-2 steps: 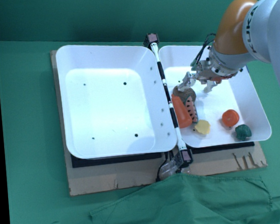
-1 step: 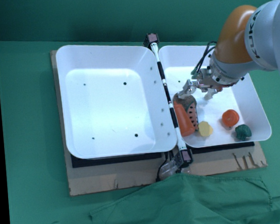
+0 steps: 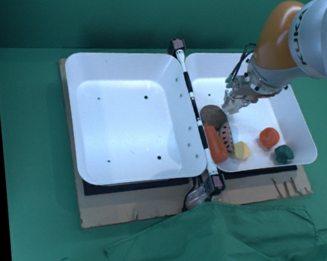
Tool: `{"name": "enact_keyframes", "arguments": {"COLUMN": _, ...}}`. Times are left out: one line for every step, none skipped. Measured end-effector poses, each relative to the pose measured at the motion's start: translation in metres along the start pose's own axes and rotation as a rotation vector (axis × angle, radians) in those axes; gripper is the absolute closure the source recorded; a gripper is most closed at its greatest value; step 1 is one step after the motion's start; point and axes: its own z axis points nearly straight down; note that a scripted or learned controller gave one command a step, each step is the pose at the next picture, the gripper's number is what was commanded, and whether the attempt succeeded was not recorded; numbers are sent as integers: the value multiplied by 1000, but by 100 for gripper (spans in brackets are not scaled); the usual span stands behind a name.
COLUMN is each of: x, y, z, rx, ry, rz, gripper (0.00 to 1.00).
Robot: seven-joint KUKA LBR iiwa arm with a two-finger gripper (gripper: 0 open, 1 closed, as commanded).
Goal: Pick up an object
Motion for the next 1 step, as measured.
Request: {"name": "enact_keyframes", "arguments": {"x": 0, "y": -1, "z": 1, "rx": 3, "ry": 1, "rz": 0, "gripper": 0}}
